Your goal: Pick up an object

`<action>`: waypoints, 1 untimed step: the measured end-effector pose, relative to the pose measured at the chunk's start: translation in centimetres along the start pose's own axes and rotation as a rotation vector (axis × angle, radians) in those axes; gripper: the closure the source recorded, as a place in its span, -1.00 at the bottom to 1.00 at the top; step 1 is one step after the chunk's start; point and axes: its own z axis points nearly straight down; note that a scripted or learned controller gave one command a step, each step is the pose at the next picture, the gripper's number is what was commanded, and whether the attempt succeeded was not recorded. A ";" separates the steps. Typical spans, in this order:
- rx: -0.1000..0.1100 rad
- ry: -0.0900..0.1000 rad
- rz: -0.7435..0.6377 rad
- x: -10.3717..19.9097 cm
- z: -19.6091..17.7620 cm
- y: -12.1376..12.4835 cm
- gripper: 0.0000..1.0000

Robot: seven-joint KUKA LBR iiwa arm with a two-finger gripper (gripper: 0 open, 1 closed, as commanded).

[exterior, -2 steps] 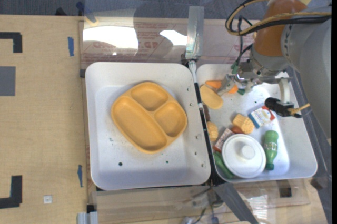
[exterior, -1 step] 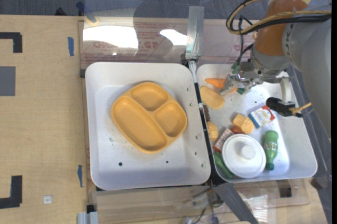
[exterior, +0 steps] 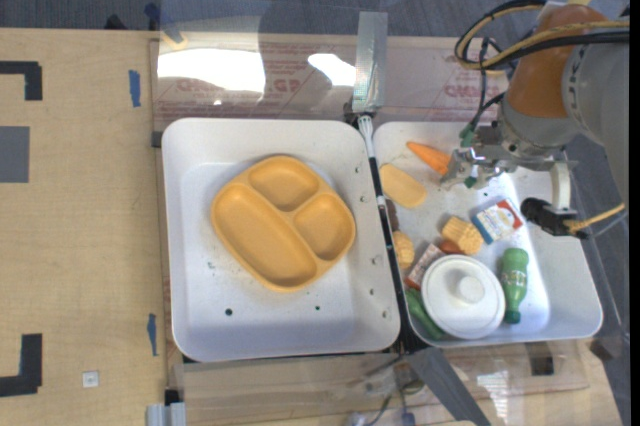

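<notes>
Plywood table, two white bins: the gripper (exterior: 470,166) (jaws' state unclear) hangs just right of the carrot (exterior: 430,156), whose long axis slants down-right toward it.

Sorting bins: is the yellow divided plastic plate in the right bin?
No, the yellow divided plastic plate lies in the left white bin.

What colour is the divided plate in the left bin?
Yellow-orange; the divided plate shows plainly in the camera view.

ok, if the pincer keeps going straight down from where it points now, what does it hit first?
Probably bare floor of the right bin, between the carrot and the small packet; the pincer hangs there, though depth is unclear.
</notes>
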 end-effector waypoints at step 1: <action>-0.013 0.000 0.116 7.2 -8.8 2.7 1.00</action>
